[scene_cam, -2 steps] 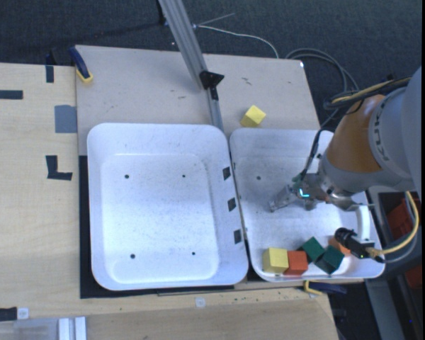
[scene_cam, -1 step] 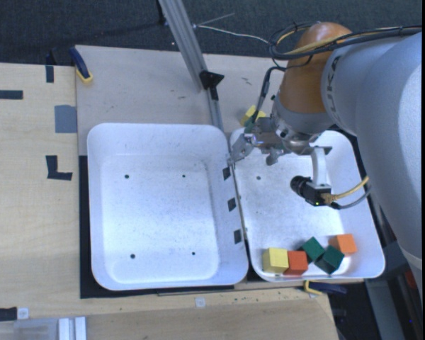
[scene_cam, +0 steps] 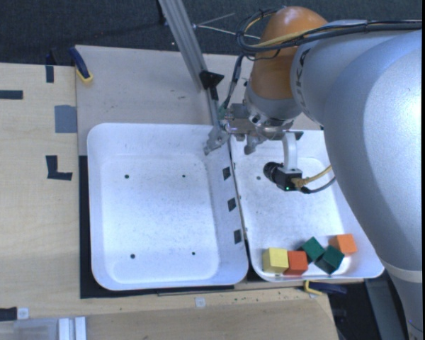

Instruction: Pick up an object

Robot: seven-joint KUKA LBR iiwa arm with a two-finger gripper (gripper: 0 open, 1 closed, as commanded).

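Blocks [scene_cam: 308,255] clustered at right bin's [scene_cam: 269,197] five o'clock corner; gripper [scene_cam: 230,142] near twelve, jaw state unclear; best targeting outermost yellow block [scene_cam: 275,258].

The grey arm [scene_cam: 372,119] is reaching in from the right, its orange band [scene_cam: 280,55] sitting just above the wrist, with the gripper [scene_cam: 234,139] pointing downward.
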